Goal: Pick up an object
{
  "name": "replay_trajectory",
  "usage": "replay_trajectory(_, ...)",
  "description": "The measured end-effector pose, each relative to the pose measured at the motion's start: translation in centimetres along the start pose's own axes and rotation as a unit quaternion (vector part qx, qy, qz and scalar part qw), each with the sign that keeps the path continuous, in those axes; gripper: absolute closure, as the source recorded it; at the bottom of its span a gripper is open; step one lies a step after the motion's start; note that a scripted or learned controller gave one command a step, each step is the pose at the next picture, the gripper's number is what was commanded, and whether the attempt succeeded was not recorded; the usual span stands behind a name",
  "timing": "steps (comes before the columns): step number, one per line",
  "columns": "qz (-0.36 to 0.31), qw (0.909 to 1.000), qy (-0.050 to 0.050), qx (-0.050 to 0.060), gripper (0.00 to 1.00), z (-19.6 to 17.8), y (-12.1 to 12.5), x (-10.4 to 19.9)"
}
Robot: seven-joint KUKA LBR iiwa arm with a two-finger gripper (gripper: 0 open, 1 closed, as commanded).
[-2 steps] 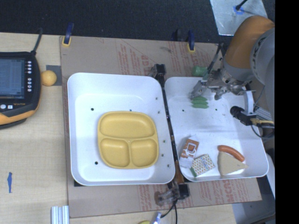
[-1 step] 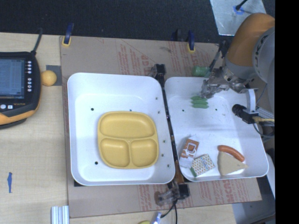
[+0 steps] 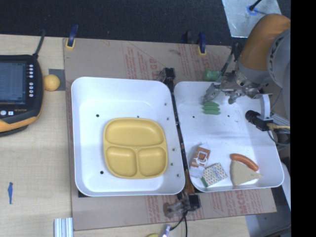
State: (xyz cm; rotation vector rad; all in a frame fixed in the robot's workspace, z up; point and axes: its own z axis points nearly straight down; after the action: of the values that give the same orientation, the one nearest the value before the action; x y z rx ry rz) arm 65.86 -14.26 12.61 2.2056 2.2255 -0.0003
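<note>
The green object [image 3: 211, 107] is sitting in the upper left part of the right bin [image 3: 276, 154], close to that bin's far wall. It looks like a small flattish piece, maybe a toy bean pod, with its long axis running roughly left to right in the frame, tipping slightly down toward the right. The gripper [image 3: 220, 91] is hanging just above and a bit right of it, arm coming in from the upper right. I honestly cannot tell whether the fingers are spread or pressed together, too much dark metal clutter there.

What's worrying me: the piece is lying low and flat, so the fingers could be scraping the bin floor or just nudging it toward the wall instead of catching it. Crossing the long axis seems safer.

Elsewhere, 3 more things are lying along the lower edge: sausage [image 3: 244, 161], wedge [image 3: 244, 175], packets [image 3: 207, 168]. A yellow tray [image 3: 134, 147] is filling the left bin [image 3: 86, 132].
</note>
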Motion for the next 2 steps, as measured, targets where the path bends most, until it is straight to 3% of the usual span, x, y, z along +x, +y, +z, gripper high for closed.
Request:
replay_trajectory(1,0.002,1.0000,0.003,0.005,0.00,0.3,-0.2,1.7)
replay_trajectory(2,0.004,1.0000,0.003,0.004,0.00,-3.9,-0.3,-7.1)
